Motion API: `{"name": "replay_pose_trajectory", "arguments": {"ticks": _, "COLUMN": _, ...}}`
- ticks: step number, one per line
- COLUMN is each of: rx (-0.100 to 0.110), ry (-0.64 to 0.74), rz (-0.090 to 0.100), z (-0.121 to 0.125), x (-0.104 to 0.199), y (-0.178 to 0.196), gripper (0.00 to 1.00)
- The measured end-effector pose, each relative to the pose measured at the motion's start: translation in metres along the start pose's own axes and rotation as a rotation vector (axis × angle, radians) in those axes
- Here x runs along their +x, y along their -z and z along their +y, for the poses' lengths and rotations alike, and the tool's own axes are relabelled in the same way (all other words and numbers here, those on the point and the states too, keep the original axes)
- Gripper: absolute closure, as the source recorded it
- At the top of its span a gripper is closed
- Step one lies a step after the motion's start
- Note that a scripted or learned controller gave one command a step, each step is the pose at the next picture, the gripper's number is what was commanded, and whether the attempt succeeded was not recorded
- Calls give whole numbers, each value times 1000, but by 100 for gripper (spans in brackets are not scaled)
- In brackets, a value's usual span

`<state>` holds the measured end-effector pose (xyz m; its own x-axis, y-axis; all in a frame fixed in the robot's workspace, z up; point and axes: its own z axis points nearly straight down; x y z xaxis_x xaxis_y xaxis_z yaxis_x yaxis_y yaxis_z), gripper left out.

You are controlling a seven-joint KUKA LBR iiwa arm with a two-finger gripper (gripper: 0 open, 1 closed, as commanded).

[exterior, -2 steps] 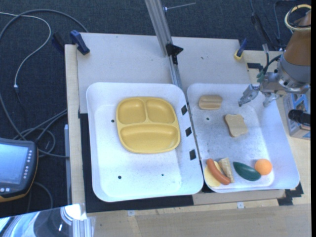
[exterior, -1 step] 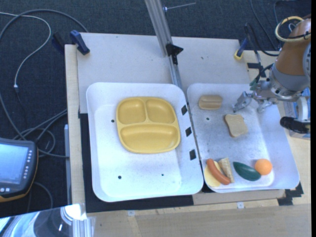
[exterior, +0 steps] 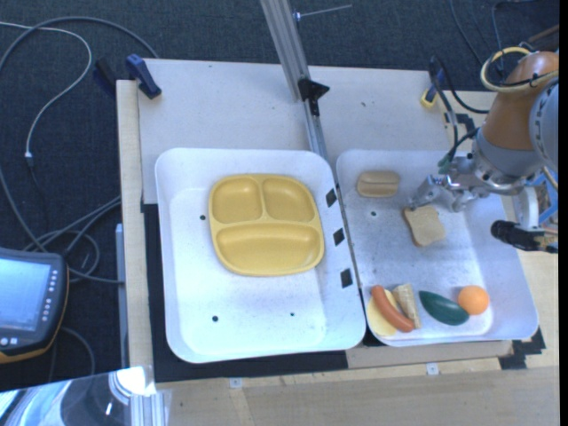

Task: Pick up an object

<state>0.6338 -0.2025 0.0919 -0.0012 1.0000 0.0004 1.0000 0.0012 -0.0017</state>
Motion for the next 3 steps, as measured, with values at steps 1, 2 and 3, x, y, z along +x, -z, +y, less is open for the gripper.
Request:
{"name": "replay_pose_trajectory", "arguments": {"ticks": 1, "rx": -5, "ry": 2, "rz": -2, "z": 2, "x": 0, "y": 14, "gripper": 100}}
{"name": "replay_pose_trajectory", "arguments": {"ticks": 2, "rx": -10, "ry": 0, "rz": -3, "z": 7, "x": -2, "y": 79, "gripper": 100}}
{"name": "replay_pose_trajectory", "arguments": {"ticks": 3, "rx": -11, "ry": 1, "rz": -3, "z": 8, "x": 7, "y": 139, "gripper": 100}}
